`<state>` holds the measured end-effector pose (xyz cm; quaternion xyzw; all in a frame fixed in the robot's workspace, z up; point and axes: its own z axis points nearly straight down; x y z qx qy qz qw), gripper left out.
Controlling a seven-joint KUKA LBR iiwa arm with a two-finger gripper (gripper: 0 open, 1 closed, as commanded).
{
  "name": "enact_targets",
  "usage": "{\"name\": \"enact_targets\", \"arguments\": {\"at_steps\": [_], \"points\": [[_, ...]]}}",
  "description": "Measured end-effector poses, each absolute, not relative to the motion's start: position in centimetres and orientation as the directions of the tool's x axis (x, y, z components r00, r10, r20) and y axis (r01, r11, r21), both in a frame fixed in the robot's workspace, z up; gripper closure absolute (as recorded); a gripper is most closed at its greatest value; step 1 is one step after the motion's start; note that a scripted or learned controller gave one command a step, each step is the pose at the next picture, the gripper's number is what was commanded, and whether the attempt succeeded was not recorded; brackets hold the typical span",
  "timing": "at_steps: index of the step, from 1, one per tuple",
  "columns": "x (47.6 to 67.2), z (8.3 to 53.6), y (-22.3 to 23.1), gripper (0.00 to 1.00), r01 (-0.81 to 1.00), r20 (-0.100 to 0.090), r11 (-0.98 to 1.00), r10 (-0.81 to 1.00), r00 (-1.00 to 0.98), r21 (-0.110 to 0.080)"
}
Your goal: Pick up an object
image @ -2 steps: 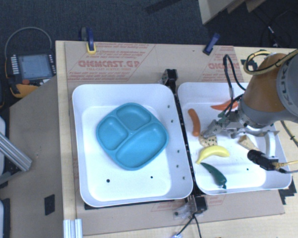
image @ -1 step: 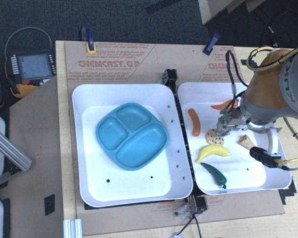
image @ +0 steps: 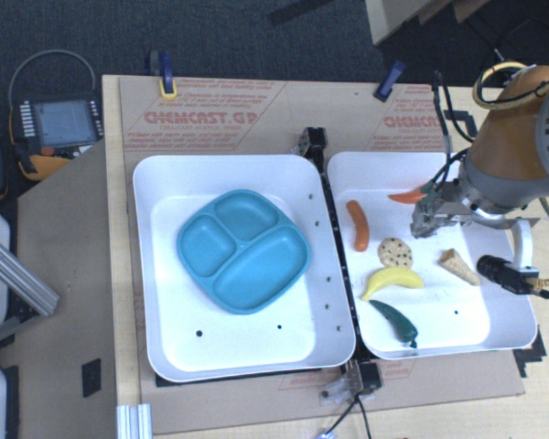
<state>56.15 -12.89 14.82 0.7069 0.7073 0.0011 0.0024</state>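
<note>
My gripper [image: 428, 219] hangs over the right bin [image: 503, 332], in its upper middle part. Just to its upper left, close to it, lies an orange carrot [image: 403, 196]. A reddish sausage [image: 358, 224] lies near the bin's left wall. Below the gripper are a round cookie [image: 395, 251], a yellow banana [image: 392, 281] and a dark green pepper [image: 395, 321]. A tan bread wedge [image: 458, 264] lies to the gripper's lower right. Nothing is seen held.
The left bin [image: 165, 199] holds a blue divided plate [image: 244, 250]. A black part [image: 505, 275] of the arm's gear sticks out over the right bin's right side. The grey and orange arm [image: 517, 144] covers that bin's upper right corner.
</note>
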Motion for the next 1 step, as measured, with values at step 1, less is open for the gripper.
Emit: {"name": "enact_targets", "arguments": {"at_steps": [1], "points": [[56.94, 21.01, -13.06, 1.00, 1.000, -0.003, 0.002, 1.000, -0.002, 0.008]]}}
